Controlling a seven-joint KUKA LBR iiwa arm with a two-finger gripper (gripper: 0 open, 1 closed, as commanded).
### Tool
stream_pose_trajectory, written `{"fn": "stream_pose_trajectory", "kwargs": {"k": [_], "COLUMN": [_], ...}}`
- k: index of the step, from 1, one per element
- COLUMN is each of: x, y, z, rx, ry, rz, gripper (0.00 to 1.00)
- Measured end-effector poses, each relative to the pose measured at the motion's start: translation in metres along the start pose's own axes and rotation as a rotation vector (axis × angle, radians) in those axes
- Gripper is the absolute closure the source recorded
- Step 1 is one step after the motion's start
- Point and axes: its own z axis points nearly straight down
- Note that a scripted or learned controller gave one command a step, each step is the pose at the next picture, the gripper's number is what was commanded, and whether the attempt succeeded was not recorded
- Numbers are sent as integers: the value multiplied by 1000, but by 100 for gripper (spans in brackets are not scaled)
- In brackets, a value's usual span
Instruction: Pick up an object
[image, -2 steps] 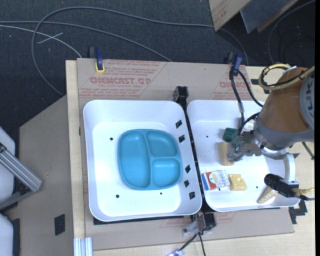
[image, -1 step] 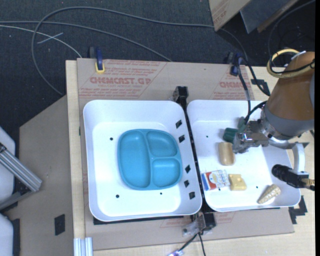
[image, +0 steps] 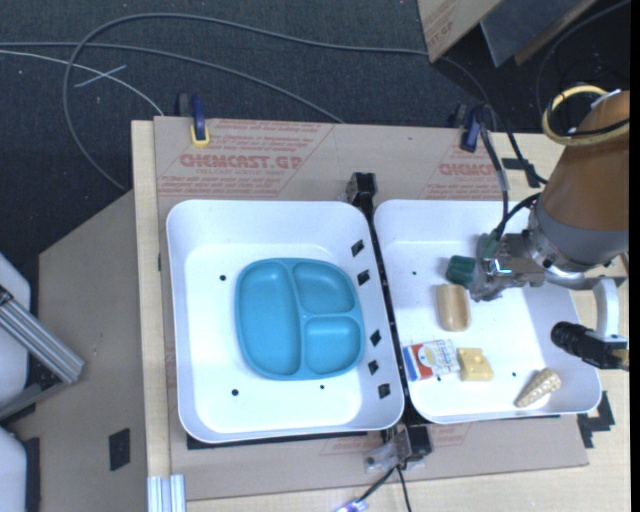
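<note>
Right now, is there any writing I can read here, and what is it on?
"CHEMCAST GP", red print on the board behind the left bin; it repeats behind the right bin, too blurred to read.
The small red and white packet in the right bin: print too small to read.

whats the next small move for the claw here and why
Probably a short drop straight down. The claw hangs over the right bin, just beside the tan bread roll, with a dark green piece next to it. The roll is the nearest thing and stands apart from the small carton and yellow block, so it looks like the easiest pick.
</note>
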Motion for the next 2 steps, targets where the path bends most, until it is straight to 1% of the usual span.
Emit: {"fn": "stream_pose_trajectory", "kwargs": {"k": [1,2], "x": [48,107], "y": [10,6], "z": [-7,-10], "rx": [1,3], "ry": [2,3], "rz": [-5,-6], "gripper": [100,100]}}
